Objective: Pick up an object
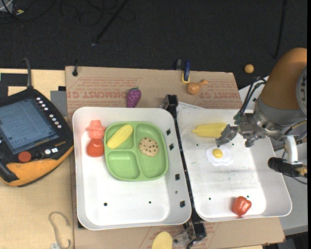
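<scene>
yellow toy (162, 239) at front edge | fingers (226, 137) above fried egg (218, 154) | opening: cannot tell

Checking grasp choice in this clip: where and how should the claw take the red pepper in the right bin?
Grip the red pepper across its rounded body, coming straight down from above. It sits alone near the front of the right bin, with room on both sides for fingers; the front rim is close, so a side approach looks awkward.
</scene>
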Robot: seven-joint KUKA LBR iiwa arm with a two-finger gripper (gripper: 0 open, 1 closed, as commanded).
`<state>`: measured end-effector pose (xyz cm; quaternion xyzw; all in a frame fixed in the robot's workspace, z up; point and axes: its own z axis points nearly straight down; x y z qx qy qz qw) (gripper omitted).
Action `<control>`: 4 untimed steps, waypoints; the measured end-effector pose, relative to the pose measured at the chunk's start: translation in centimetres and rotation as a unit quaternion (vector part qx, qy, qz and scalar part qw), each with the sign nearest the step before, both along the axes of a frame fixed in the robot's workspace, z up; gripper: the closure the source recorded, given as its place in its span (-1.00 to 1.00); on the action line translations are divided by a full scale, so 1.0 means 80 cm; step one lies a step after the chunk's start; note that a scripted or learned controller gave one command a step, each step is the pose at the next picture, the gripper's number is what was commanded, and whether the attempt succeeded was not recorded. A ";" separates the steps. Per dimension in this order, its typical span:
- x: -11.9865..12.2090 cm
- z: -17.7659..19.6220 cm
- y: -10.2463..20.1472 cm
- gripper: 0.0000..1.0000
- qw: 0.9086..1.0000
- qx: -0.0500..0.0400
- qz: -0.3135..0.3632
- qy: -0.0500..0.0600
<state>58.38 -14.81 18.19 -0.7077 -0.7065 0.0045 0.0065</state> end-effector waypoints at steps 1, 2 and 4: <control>0.004 0.010 0.000 -1.00 1.000 -0.001 0.001 -0.007; 0.012 -0.049 0.007 -1.00 1.000 0.000 0.002 -0.005; 0.013 -0.098 0.008 1.00 1.000 -0.001 0.000 -0.008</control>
